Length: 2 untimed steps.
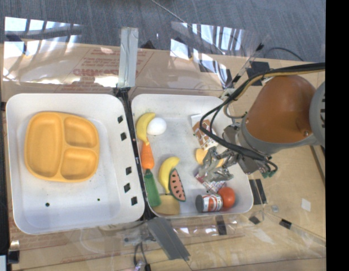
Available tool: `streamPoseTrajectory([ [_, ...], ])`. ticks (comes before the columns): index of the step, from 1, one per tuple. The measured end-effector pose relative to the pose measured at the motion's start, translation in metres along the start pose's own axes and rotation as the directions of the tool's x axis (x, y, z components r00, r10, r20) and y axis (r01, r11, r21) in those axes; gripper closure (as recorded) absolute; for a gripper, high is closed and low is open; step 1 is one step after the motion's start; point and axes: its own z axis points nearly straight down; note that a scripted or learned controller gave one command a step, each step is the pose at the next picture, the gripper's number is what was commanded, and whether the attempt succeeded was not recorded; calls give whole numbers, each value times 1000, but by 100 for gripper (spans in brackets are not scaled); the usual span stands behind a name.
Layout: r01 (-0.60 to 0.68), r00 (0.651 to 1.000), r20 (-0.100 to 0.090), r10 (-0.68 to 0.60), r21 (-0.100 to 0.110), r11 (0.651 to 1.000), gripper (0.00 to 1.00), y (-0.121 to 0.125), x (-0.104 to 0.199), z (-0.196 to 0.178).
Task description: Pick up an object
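My gripper (213,167) hangs low in the right part of the right bin (174,103), below the orange wrist band (278,114). It sits just above a small can (208,203) lying on its side and a red tomato (227,196). A yellow wedge (202,154) lies right at its left side and a snack packet (199,129) lies behind it. Nothing shows clearly as held in it. Further left lie a banana (167,173), a watermelon slice (176,185), a carrot (147,156), a second banana (142,126) and a white egg (157,127).
A green piece (151,188) and a tan piece (169,206) lie at the right bin's front left corner. The left bin (27,208) holds a yellow divided plate (61,145). Black cables (230,95) loop from the arm over the right bin's back right corner.
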Motion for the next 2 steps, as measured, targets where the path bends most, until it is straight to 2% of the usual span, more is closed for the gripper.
streamPoseTrajectory([
  [1, -190, 982, 5, 190, 1, 982, 100, 44, -73, -83],
  [2, -386, 922, -4, 386, -1, 922, 100, 73, -115, -21],
])
